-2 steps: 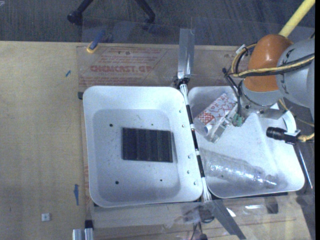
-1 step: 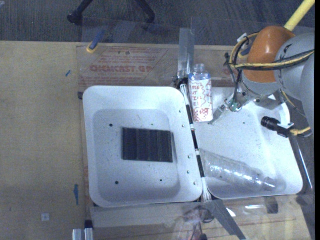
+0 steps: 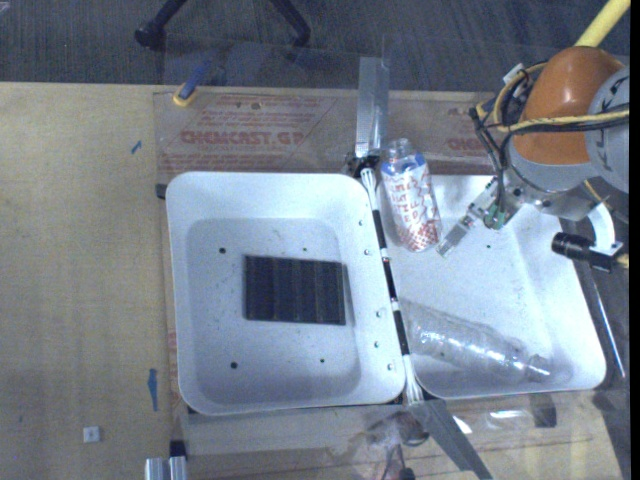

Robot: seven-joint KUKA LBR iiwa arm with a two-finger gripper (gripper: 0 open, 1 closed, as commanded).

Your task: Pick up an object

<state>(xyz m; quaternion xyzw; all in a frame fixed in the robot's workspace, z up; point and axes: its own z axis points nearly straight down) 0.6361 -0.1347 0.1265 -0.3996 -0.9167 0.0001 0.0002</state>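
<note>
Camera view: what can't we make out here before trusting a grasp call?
- gripper: fingers too small to judge their spacing.
- Arm: cut off by the right edge.
- clear plastic bottle in the right bin: transparent, outline blurs into the white floor.
- labelled bottle: label print too small to read.

bench [image 3: 70,268]: wood, tan | on it: L white bin [image 3: 190,208] + R white bin [image 3: 560,308], side by side, touching
</note>
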